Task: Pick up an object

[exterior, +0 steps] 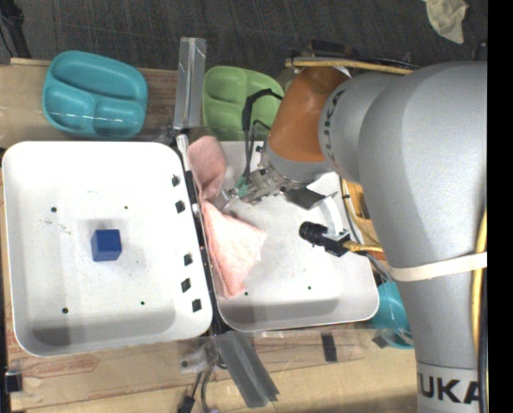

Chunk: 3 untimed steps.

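Note:
A small blue cube (pixel 107 244) lies in the left bin (pixel 33 188), near its middle. A pink cloth (pixel 229 239) is draped along the left side of the right bin (pixel 325 304), running up against the wall between the bins. My gripper (pixel 237 194) is low in the right bin, right over the upper part of the pink cloth and touching or nearly touching it. The grey arm with its orange band (pixel 301 127) reaches in from the right and covers much of the right bin's far side.
A teal moulded tray (pixel 95 93) sits behind the left bin and a green one (pixel 235 97) behind the right bin. A crumpled pale rag (pixel 441 11) lies on the dark floor at the top right. The wooden bench edge (pixel 110 360) runs along the front.

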Motion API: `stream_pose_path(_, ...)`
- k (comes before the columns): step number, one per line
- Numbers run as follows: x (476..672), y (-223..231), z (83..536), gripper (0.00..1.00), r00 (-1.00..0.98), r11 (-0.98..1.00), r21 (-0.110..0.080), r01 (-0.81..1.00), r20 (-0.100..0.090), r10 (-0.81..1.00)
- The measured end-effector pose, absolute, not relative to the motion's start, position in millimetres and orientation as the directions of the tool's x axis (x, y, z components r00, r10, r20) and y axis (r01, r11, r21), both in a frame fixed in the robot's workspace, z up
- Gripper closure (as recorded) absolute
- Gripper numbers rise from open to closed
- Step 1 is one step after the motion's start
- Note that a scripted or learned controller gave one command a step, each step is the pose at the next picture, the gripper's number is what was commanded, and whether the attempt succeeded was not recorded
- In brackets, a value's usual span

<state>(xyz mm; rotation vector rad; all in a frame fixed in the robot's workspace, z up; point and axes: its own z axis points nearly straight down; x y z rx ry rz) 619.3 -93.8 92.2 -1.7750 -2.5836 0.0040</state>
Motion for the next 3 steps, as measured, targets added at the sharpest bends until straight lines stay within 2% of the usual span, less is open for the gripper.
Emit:
stream_pose_path(1, 606.4, -96.9, 92.0, 0.0, -0.381, 0.381, -0.003, 0.925, 0.002, 0.925)
stream_pose_path(2, 606.3, -97.1, 92.0, 0.0, -0.38, 0.38, -0.003, 0.925, 0.002, 0.925)
stream_pose_path(3, 588.0, -97.9, 91.7, 0.0, -0.337, 0.337, -0.003, 0.942, 0.002, 0.942)
